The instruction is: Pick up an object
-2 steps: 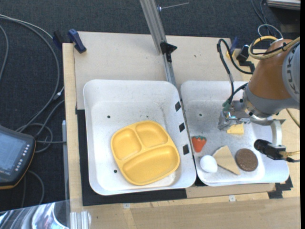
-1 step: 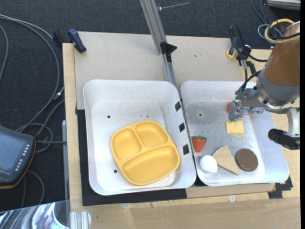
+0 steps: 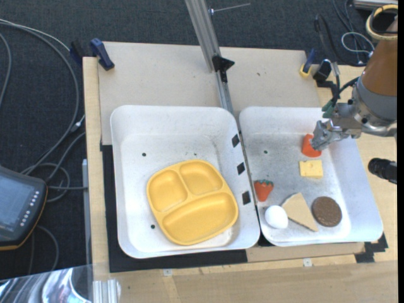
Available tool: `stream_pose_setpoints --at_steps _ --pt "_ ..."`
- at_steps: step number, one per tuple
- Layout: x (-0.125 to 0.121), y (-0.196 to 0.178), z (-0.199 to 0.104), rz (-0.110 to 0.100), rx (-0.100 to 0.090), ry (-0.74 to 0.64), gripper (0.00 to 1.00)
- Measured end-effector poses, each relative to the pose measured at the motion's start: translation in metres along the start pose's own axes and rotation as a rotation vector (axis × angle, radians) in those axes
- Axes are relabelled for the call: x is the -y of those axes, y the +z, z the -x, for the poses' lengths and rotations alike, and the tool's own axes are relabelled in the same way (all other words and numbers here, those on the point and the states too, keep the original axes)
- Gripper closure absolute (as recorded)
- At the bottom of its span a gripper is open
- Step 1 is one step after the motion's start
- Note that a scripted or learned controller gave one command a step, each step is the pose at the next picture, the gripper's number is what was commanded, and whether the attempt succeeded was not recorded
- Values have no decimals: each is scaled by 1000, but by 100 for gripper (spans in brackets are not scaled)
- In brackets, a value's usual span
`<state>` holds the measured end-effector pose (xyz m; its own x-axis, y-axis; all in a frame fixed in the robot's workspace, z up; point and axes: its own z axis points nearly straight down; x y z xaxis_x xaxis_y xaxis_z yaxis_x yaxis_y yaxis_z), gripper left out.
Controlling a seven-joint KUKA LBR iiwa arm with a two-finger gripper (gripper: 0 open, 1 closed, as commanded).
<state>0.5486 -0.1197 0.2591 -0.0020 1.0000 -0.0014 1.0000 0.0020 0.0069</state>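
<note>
The right bin (image 3: 353, 169) holds several small food items: an orange-red piece (image 3: 310, 146), a yellow cheese square (image 3: 310, 169), a strawberry (image 3: 264, 189), a white egg (image 3: 276, 217), a tan wedge (image 3: 300, 211) and a brown round cookie (image 3: 327, 211). My gripper (image 3: 320, 136) hangs at the right bin's far right side, right over the orange-red piece and partly covering it. The fingertips are down at the piece, and whether they hold it is unclear from above.
A yellow divided plate (image 3: 190, 201) lies in the left bin (image 3: 126, 169). A metal pole (image 3: 203, 24) rises from behind the bins, between them. Cables run over the dark floor at left and at top right.
</note>
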Motion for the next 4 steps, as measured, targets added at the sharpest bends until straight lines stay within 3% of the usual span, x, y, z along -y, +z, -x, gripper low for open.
stream_pose_setpoints --at_steps 2,4 --pt "-19 4 -95 -10 -4 -4 100" --pt "-47 4 -211 -6 -4 -6 100"
